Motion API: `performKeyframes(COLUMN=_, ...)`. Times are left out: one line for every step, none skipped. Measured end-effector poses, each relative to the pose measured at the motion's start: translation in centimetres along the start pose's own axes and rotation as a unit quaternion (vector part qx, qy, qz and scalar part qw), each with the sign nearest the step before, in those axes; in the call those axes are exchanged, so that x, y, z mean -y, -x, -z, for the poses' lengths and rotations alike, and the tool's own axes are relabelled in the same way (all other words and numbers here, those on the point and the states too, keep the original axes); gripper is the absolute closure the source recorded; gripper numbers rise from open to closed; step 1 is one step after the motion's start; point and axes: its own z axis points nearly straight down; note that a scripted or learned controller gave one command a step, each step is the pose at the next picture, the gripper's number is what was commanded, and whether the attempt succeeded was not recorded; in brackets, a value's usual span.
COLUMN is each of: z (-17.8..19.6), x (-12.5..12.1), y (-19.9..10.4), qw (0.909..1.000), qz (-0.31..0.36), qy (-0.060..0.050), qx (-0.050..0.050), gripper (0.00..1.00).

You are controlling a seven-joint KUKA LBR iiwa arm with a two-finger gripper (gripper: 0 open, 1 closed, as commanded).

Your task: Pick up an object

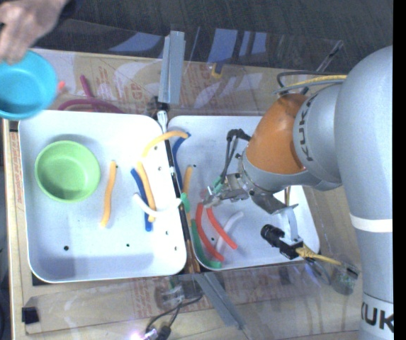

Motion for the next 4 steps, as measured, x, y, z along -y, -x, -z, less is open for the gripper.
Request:
performKeyframes(z=0.0, x=0.0, y=0.0, qw=1.0, qz=0.0, qy=0.0, qx=0.0, gripper=0.0)
performKeyframes(z=0.9, x=0.0, y=0.0, qw=1.0, qz=0.004, qy=-0.001, qx=0.001, gripper=1.0)
performKeyframes(z=1.0, x=0.0, y=0.0, qw=1.0, qz=0.004, qy=-0.001, qx=0.001, gripper=0.0)
performKeyframes(z=-0.6, x=0.8, y=-1.7, qw=0.9996, qz=0.026, qy=0.004, qx=0.012, gripper=0.0)
